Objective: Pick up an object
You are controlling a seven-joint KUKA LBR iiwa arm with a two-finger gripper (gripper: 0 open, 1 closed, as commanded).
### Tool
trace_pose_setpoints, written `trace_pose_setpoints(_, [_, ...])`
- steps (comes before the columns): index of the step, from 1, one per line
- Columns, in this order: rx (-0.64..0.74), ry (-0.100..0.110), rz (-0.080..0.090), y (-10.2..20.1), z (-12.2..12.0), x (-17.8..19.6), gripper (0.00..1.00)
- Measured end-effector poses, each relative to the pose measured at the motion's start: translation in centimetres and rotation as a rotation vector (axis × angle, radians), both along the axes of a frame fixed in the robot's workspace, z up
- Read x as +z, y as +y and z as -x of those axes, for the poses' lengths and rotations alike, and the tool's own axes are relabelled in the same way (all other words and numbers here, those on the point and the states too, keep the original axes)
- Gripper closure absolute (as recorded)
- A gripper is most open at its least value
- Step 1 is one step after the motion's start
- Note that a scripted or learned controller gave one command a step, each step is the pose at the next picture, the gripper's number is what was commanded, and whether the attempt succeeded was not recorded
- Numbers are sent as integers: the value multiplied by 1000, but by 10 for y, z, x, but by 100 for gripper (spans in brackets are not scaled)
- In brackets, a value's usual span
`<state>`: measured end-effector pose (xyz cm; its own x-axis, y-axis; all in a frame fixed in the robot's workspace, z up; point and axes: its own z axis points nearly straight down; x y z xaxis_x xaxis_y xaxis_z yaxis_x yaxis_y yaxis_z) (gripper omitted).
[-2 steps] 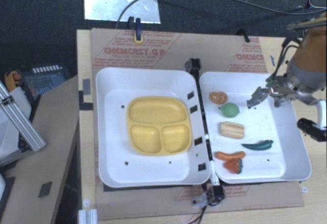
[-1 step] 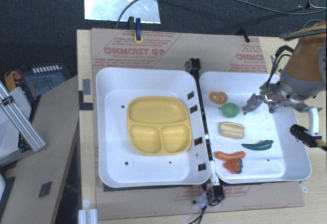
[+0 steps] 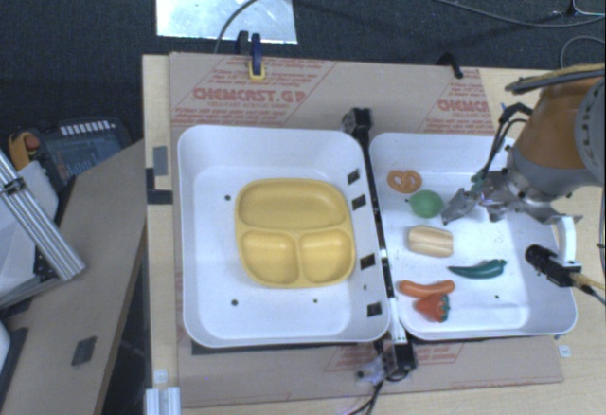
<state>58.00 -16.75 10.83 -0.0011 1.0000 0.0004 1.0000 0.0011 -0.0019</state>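
Presently, the left bin (image 3: 204, 243) bore a yellow divided tray (image 3: 292, 231). The right bin (image 3: 540, 304) held, in descending size: bread roll (image 3: 430, 240), green chili (image 3: 477, 267), sausage (image 3: 425, 288), pretzel (image 3: 404, 181), green ball (image 3: 426, 204), red pepper piece (image 3: 433, 307). The gripper (image 3: 464, 206) hung low just right of the green ball, fingers apart, nothing between them. Judged status: pick not yet made; closing on an item and lifting remained.
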Motion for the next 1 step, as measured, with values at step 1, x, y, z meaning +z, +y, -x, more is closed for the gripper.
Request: trace_pose_setpoints(1, [0,-1,0,0,0,-25,0])
